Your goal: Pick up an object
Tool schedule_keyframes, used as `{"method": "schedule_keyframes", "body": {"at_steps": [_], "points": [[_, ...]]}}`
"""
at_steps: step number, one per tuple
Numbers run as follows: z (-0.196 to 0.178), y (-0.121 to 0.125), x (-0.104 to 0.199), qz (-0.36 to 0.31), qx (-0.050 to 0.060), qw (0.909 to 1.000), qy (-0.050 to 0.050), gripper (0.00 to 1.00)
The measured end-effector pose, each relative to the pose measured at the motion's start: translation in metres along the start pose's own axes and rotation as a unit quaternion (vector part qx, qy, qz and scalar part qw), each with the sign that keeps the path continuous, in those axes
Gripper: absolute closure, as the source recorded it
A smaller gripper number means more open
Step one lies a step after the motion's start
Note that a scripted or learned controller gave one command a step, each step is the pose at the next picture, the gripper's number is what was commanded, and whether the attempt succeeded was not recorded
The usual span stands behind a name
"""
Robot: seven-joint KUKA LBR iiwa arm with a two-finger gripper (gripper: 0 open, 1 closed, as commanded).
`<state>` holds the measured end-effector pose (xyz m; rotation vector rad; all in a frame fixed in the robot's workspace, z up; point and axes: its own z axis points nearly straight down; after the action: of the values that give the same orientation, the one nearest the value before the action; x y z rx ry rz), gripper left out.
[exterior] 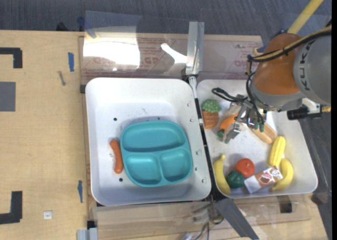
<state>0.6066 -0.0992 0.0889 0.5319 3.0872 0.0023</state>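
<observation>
My gripper (pixel 235 127) is low in the right bin (pixel 308 152), near its upper middle, under the grey arm with the orange band (pixel 276 73). A small orange piece (pixel 226 123) lies right against the gripper's left side; whether it is gripped cannot be made out. Just left of it stands a carrot-like toy with a green top (pixel 210 111). A tan bun-like piece (pixel 265 132) lies to the gripper's right. Further forward are a red tomato (pixel 245 167), a green item (pixel 235 180), a small carton (pixel 265 177) and three bananas (pixel 277 151).
The left bin (pixel 100 107) bears a teal divided plate (pixel 156 152) with an orange-red sausage (pixel 117 156) beside its left edge. A raised divider (pixel 199 123) separates the bins. A clear panel and metal post (pixel 194 49) stand behind them. Black cables hang near the wrist.
</observation>
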Motion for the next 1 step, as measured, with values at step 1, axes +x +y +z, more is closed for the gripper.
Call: {"method": "schedule_keyframes", "body": {"at_steps": [1], "points": [[0.0003,0.0056,-0.0033,0.128,0.000,0.9918,-0.001,0.00]]}}
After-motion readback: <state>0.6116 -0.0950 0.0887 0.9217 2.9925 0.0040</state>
